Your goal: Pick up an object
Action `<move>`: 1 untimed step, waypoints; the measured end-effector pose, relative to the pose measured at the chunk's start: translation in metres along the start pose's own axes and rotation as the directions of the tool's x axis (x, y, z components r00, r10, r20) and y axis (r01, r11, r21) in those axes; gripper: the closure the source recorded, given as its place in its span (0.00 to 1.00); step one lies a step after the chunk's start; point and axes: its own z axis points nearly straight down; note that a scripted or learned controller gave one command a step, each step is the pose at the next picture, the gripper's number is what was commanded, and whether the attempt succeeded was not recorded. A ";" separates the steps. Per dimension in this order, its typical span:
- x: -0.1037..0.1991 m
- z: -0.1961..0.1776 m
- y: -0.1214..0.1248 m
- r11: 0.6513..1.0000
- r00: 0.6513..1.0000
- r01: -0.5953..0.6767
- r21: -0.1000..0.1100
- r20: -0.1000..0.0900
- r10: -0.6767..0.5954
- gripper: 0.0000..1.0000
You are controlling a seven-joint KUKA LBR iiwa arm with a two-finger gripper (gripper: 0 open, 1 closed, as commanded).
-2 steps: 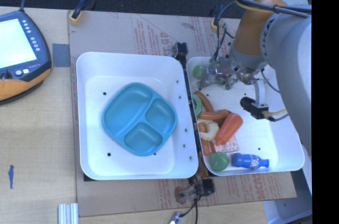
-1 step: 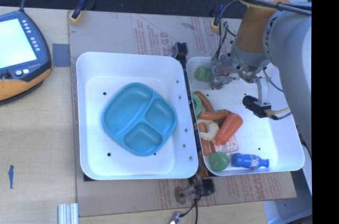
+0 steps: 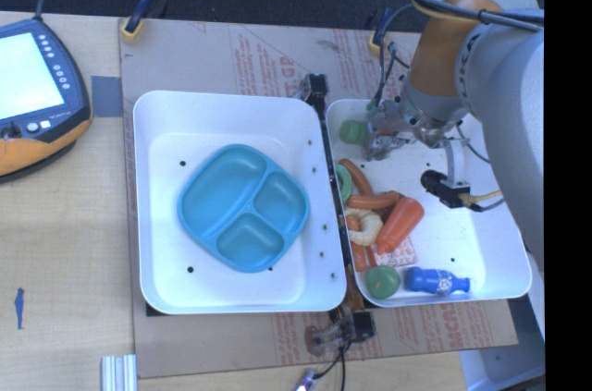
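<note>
1. Gripper (image 3: 381,142) sits low over the far end of the right bin (image 3: 495,274), wrist and cabling crowding it. Whether it is spread or closed on anything I cannot tell; nothing is seen in its grasp.
2. Nearest candidate: a small green object (image 3: 352,131), just beside the gripper on its bin-divider side, at the bin's far corner.
3. The other toys lie nearer the camera along the divider: an orange carrot (image 3: 398,225), long axis slanted, a green ball (image 3: 382,281) and a blue bottle (image 3: 435,281) lying on its side.
4. Left bin (image 3: 157,195) holds a blue divided plate (image 3: 243,207).
5. Judgement: the shortest move is a small sideways shift toward the green object.
</note>
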 end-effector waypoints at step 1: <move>-0.001 -0.001 0.001 1.000 1.000 0.000 -0.007 0.003 0.000 0.00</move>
